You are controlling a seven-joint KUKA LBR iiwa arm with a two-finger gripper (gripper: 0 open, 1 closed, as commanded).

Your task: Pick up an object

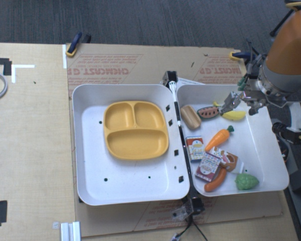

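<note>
The right bin (pixel 263 149) holds several toy foods: a bread roll (pixel 190 117), a watermelon slice (pixel 208 112), a yellow banana (pixel 235 116), a carrot (pixel 217 138), a small carton (pixel 194 148), a printed packet (pixel 209 165), a red sausage (pixel 215 180) and a green vegetable (pixel 246 181). My gripper (pixel 242 105) hangs over the bin's far right part, just above the banana. It is open, its fingers spread, with nothing between them. The arm's orange band (pixel 288 39) rises behind it at the right edge.
The left bin (pixel 90 159) carries a yellow divided plate (pixel 136 129). Cardboard (pixel 115 67) lies under both bins. A blue-yellow clamp (pixel 74 43) sits at the cardboard's far left corner, and another clamp (pixel 238 56) sits behind the right bin.
</note>
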